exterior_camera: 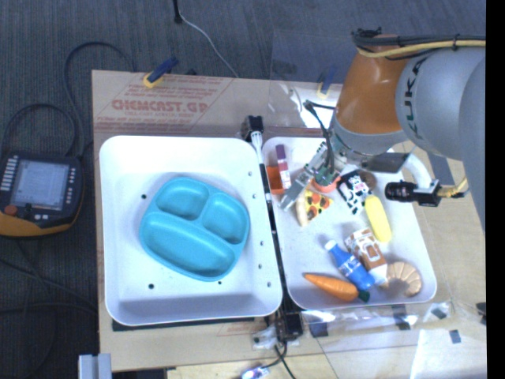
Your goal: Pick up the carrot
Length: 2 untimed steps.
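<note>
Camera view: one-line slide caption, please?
Gripper low over toys at right bin's far end; carrot lies untouched near its front edge.

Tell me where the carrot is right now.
The carrot lies in the right bin, near its front edge, just left of the blue bottle and the croissant, well below the gripper.

Dark grey carpet (95, 22) surrounds the wooden bench (181, 105), crossed by black cables (185, 22).
</note>
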Each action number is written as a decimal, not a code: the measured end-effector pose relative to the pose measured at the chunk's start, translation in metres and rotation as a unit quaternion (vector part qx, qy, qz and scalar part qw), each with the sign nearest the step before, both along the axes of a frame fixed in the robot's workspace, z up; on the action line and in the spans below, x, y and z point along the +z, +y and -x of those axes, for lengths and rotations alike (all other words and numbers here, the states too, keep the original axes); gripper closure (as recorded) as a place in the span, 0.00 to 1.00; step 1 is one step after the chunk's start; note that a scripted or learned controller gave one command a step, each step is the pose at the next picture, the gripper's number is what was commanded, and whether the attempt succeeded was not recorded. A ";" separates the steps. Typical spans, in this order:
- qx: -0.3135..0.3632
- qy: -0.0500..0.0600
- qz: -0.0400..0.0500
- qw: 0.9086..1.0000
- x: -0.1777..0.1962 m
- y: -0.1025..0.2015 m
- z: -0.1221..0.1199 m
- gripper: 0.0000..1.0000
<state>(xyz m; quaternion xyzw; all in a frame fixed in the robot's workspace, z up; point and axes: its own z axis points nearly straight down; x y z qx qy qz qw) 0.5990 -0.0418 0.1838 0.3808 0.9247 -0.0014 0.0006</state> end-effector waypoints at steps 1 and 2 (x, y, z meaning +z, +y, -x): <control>0.045 0.001 0.000 0.999 0.000 -0.016 0.059 0.00; 0.104 0.001 0.000 0.995 -0.048 -0.057 -0.017 0.00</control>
